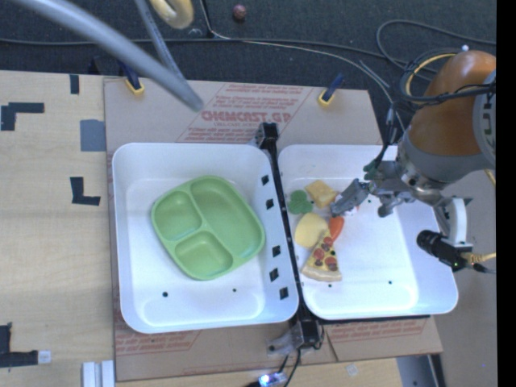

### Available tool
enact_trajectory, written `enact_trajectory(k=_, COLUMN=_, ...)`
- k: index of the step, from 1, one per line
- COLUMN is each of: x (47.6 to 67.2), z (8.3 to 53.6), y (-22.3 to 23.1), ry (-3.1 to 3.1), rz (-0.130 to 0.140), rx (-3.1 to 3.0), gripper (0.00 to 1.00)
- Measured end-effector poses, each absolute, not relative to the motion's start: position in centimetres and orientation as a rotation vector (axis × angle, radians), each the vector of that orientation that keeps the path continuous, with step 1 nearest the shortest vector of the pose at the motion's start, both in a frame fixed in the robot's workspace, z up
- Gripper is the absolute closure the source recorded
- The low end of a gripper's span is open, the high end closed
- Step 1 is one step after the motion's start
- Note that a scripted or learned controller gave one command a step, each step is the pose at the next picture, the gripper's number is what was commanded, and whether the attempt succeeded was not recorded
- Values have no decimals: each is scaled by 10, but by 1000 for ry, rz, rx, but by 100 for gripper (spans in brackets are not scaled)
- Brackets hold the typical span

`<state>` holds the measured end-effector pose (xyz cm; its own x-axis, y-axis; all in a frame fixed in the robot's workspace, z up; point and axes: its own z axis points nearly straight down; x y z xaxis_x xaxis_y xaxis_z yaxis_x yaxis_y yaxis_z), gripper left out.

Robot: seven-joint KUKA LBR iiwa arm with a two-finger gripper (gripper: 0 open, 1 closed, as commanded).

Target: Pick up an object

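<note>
The right bin [403,293] holds several toy foods along its left side: a green round piece [299,201], a yellow block [321,192], a pale yellow lump [310,230], a small orange-red piece [335,226] and a pizza slice [323,261]. My gripper [369,203] hovers over the upper middle of this bin, just right of the yellow block. Its two dark fingers [347,198] are spread apart, open, with nothing between them. The left finger's tip is close to the yellow block and above the orange-red piece.
A green divided plate [208,226] lies in the left bin [129,297]. A black divider [278,232] runs between the bins. The arm's orange band [455,95] is at the right. Cables lie behind the bins.
</note>
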<state>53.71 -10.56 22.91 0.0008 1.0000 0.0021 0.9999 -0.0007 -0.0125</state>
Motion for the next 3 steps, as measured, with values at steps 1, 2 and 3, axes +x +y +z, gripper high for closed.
enact_trajectory(k=1, x=539, z=234, y=-106, ry=-2222, rz=2, rx=-2218, gripper=0)
enact_trajectory(k=2, x=536, z=190, y=-101, ry=-2220, rz=6, rx=-2217, gripper=0)
enact_trajectory(k=3, x=538, z=144, y=-96, ry=-2220, rz=7, rx=-2217, gripper=0)
